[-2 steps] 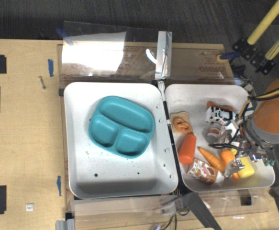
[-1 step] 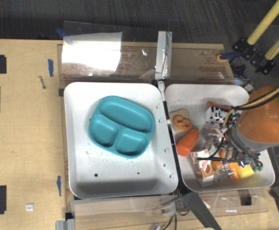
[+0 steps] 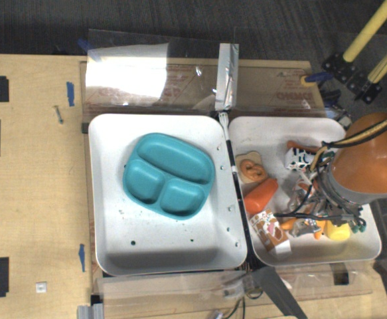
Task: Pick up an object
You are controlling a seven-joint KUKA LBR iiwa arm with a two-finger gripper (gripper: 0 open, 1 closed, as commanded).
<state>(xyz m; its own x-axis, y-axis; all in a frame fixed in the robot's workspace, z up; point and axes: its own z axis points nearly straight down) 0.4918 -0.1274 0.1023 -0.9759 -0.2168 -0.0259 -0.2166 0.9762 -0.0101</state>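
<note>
over the right bin (image 3: pixel 362 248), claw (image 3: pixel 310 208) among clutter.
claw state unclear; judged best: descend squarely beside the orange piece (image 3: pixel 261 195).

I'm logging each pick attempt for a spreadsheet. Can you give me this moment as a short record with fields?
left bin: shallow white bin holding a teal three-compartment plastic tray
right bin: shallow white bin with small items, among them an orange carrot-like piece, a tan round pastry-like piece, a yellow piece
arm: grey arm with orange band, low over the right bin's right part
gripper: hidden under wrist and cables
object held: cannot tell
</note>
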